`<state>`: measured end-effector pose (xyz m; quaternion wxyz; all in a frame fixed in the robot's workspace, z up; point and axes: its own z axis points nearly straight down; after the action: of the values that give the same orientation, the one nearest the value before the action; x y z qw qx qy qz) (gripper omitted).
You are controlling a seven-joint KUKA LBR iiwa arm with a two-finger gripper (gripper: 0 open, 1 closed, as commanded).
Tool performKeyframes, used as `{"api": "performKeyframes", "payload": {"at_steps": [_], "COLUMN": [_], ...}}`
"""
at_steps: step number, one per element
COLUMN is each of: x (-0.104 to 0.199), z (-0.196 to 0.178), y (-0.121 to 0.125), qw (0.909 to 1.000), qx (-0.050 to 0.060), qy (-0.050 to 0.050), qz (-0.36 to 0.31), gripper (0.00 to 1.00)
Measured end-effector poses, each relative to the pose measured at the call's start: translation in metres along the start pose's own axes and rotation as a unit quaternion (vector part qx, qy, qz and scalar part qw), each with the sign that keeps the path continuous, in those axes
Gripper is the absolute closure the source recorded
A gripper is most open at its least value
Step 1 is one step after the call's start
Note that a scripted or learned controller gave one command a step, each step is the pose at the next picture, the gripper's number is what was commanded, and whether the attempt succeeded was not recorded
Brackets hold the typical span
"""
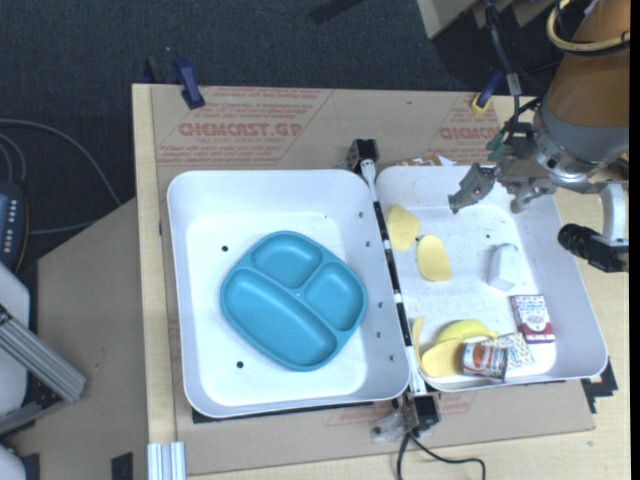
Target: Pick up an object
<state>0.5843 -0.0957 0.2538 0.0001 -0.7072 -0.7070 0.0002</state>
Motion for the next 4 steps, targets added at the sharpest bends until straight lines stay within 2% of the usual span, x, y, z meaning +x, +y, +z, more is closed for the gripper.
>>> {"api": "performKeyframes", "payload": {"at_steps": [1, 2, 3, 4], "x": [-0.007, -0.001, -0.01, -0.007], "z": [0.132, 0.17, 0.169, 0.169], "y": [0.016, 0.01, 0.0, -0.014], "qw": [1.0, 1.0, 1.0, 1.0], "qx": [0.001, 0.001, 0.001, 0.001], "qy": [0.0, 0.0, 0.001, 0.001], "qz": [0.0, 0.0, 0.0, 0.0], "gripper": [0.0, 0.0, 0.0, 0.0]}}
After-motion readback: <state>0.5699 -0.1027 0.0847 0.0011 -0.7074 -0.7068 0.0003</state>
